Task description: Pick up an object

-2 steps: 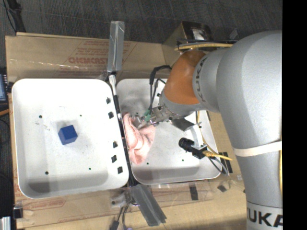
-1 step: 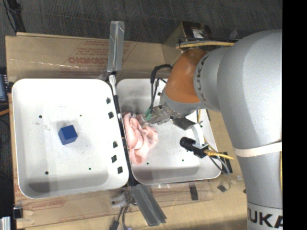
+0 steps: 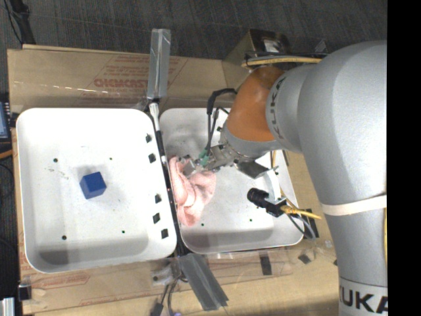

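Observation:
A crumpled pink cloth [image 3: 191, 191] lies in the right bin [image 3: 227, 232], against its left wall. My gripper [image 3: 199, 164] is down at the cloth's upper edge, touching or just above it. The big grey arm with its orange band reaches in from the right and covers much of the bin's upper right. A small blue cube [image 3: 93, 184] sits alone in the left bin [image 3: 39, 242], left of its middle.
The divider between the two bins carries black clips [image 3: 158, 201]. Brown cardboard [image 3: 85, 71] lies behind and under the bins. A grey metal bar [image 3: 158, 58] stands at the back between them.

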Action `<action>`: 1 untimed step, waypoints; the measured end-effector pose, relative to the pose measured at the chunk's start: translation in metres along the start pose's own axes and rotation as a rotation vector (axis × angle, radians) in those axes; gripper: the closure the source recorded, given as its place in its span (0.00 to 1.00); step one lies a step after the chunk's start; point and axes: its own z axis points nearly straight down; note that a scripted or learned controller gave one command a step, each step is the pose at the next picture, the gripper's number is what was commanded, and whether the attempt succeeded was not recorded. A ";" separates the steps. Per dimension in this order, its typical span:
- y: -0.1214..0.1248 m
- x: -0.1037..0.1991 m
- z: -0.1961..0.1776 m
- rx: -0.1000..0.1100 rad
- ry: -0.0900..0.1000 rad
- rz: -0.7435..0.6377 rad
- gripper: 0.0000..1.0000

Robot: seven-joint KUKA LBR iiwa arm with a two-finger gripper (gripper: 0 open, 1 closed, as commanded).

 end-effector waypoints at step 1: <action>0.014 -0.010 0.006 -0.008 -0.002 -0.100 0.00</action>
